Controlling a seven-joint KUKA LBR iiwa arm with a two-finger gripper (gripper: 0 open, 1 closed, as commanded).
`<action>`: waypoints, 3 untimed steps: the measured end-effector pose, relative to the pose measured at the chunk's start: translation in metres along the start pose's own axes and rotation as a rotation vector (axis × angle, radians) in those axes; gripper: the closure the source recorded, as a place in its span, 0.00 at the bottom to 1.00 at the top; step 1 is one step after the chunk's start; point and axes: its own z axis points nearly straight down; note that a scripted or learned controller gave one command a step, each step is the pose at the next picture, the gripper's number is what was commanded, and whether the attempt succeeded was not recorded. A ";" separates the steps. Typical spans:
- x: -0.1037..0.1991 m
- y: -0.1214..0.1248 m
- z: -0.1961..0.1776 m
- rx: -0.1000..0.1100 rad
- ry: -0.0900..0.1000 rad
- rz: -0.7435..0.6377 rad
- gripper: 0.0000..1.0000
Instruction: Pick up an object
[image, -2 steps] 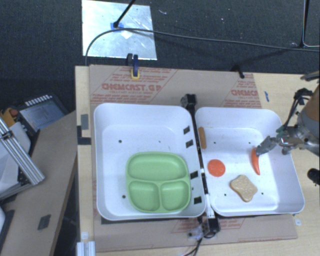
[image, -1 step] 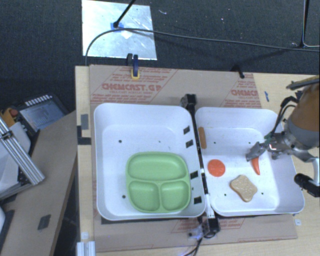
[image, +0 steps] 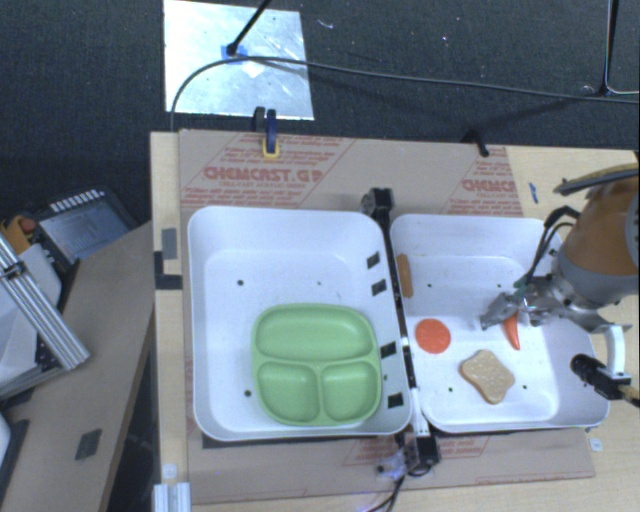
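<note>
The grey arm with its orange band reached in from the right edge of the frame over the right shallow white bin. Its tool sat low in that bin, and a small red-orange carrot-shaped piece lay right at its fingertips; whether the fingers were closed on it could not be told. Just left lay a flat round orange-red slice, and below it a tan toast-shaped piece. A slim tan stick lay by the divider. The left white bin carried a green three-compartment plastic tray.
</note>
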 end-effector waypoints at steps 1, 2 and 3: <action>0.000 0.001 0.011 -0.002 -0.001 0.000 0.00; 0.000 0.002 0.000 -0.004 -0.001 0.000 1.00; -0.003 -0.007 -0.057 -0.006 -0.002 0.003 1.00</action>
